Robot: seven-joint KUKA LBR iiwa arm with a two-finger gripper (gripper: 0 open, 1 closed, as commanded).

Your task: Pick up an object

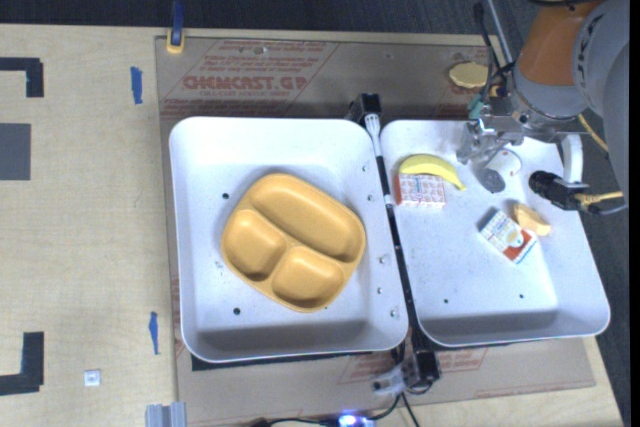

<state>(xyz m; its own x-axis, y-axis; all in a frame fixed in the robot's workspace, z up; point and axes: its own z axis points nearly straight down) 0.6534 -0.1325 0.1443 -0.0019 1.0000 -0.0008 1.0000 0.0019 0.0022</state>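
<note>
Two shallow white plastic bins sat side by side on the pale wooden tabletop point(80, 245). The left bin point(200, 315) carried a yellow three-compartment plastic tray point(292, 240), lying tilted near its middle. The right bin point(560, 305) served as the landmark for the smaller things. Near its far left corner lay a yellow banana point(432, 167), touching a small white carton with red print point(422, 190) just in front of it. Toward the right bin's right side rested a small white and red packet point(505, 235), with a pale orange lump point(532, 219) touching its far edge. The grey arm's metal end effector point(487, 147) hung over the far part of the right bin, beyond the packet and right of the banana; nothing showed between its fingers, and whether they were spread or closed could not be told.
</note>
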